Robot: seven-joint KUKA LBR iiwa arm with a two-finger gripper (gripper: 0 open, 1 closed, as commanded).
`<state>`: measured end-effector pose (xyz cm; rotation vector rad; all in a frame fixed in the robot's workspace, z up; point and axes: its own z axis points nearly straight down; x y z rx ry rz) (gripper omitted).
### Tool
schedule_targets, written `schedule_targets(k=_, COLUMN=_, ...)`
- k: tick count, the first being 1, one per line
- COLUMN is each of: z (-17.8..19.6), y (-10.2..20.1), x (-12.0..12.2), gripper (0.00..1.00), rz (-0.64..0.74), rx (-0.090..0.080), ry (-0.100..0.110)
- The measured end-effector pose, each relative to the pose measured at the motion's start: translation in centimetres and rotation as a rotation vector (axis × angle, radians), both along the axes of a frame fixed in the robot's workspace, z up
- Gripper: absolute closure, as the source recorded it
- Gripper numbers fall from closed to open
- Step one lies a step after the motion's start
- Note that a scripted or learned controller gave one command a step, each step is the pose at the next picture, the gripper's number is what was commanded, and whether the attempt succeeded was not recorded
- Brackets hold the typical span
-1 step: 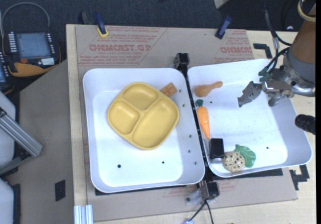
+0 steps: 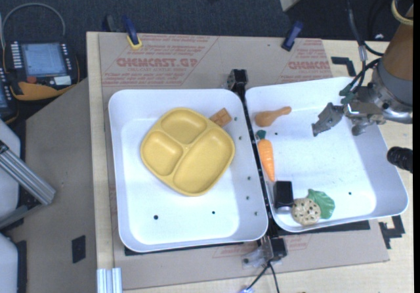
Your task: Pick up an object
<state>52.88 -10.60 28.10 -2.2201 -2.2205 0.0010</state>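
Right now the gripper [image 2: 341, 122] is hovering with fingers spread, holding nothing, near the right bin's [image 2: 387, 173] far edge, carrot [image 2: 266, 159] lying along its left edge.

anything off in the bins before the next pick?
A small brown block in the left bin sits half tucked under the yellow plate's rim. The plate lies skewed to the bin's walls. Nothing spilled or visibly damaged.

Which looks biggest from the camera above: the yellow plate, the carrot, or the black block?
1. yellow plate
2. carrot
3. black block
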Motion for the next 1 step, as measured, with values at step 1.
schedule_targets(k=1, z=-5.41, y=1.08, x=-0.03, gripper=0.0, rz=0.0, rx=0.002, ry=0.007)
